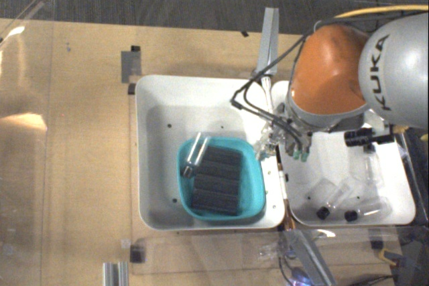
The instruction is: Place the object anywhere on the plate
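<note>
Silver cylinder (195, 150) on teal plate (253, 174), left of gripper (285, 144); grip state unclear.

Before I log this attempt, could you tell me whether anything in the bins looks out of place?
The dark ribbed object lies on the teal plate in the left bin. A small metallic cylinder leans askew over the plate's upper-left rim, half off it.

Grey KUKA-lettered arm (392, 74), orange band (328, 74), black cables (251, 94).
</note>
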